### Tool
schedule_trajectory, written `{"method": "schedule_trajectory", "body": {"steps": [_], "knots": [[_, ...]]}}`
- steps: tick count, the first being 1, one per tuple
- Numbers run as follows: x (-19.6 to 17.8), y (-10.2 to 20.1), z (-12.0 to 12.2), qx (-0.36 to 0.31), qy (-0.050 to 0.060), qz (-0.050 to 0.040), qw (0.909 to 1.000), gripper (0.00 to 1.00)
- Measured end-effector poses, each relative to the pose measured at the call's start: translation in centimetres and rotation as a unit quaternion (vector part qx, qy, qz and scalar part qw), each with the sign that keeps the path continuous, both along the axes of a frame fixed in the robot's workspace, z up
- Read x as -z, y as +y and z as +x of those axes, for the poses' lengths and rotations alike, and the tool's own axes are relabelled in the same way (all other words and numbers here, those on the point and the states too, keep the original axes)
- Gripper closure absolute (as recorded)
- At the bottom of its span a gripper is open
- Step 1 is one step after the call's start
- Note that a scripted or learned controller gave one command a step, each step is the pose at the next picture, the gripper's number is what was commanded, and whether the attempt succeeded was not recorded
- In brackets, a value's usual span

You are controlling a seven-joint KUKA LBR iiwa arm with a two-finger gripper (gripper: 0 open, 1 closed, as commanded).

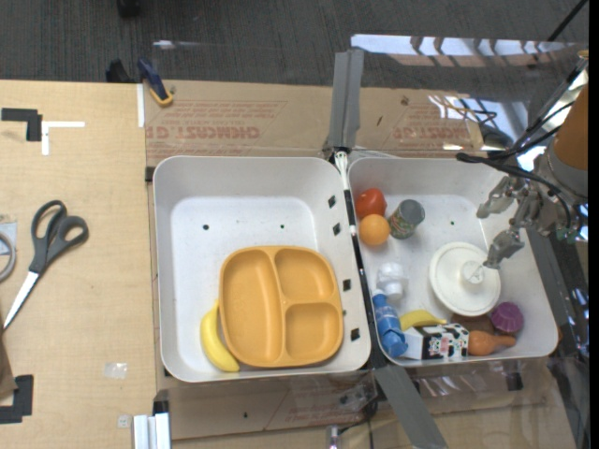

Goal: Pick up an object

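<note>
My gripper (494,234) hangs over the right side of the right bin (449,178), open, with nothing between its fingers. Its lower fingertip (479,270) is just above a white upturned bowl (460,283). To the left of that bowl lie a red tomato (372,201), an orange (374,230), a small can (406,218) and a white object (391,277). Along the near wall are a blue bottle (387,324), a small yellow banana (421,319), a black-and-white carton (442,342), a carrot (487,342) and a purple object (506,317).
The left bin (187,204) holds a yellow divided plate (281,305) with a banana (215,340) tucked against its left rim. Scissors (42,246) lie on the wooden bench at far left. Cardboard (243,120) lies behind the bins.
</note>
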State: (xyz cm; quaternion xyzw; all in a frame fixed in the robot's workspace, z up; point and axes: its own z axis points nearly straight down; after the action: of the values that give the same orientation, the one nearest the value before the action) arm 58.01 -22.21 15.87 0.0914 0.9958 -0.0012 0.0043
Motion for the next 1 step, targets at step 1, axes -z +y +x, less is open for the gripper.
{"method": "schedule_trajectory", "body": {"steps": [1], "knots": [[2.95,2.59,-4.71,0.026,-0.008,-0.0023,0.9996,0.00]]}}
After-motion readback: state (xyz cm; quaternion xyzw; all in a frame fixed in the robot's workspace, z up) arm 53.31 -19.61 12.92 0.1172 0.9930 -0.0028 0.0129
